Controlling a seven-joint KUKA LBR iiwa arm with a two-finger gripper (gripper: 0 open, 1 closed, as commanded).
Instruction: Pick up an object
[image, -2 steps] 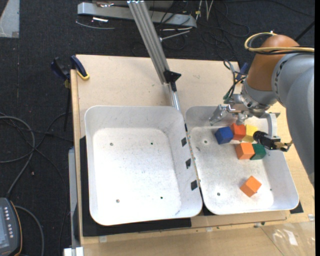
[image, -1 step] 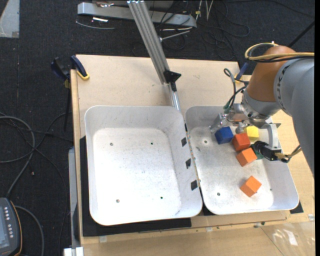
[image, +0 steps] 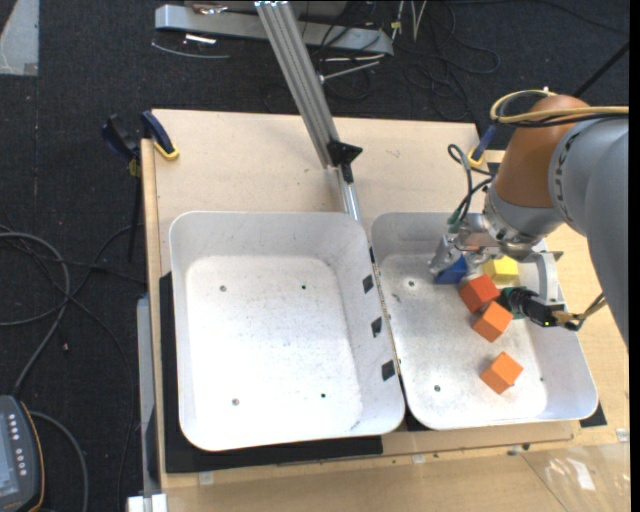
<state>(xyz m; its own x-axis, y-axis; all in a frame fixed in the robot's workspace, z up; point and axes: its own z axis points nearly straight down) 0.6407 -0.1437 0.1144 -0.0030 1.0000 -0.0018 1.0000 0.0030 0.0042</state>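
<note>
Two white bins (image: 270, 330), three orange blocks (image: 501, 371), one yellow block (image: 503, 268), one blue block (image: 452, 271).

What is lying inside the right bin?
The right bin holds three orange blocks, a yellow block and a blue block. The hand covers part of the blue one, hiding anything beneath.

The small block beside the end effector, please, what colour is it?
Blue, seen in the camera view.
</note>
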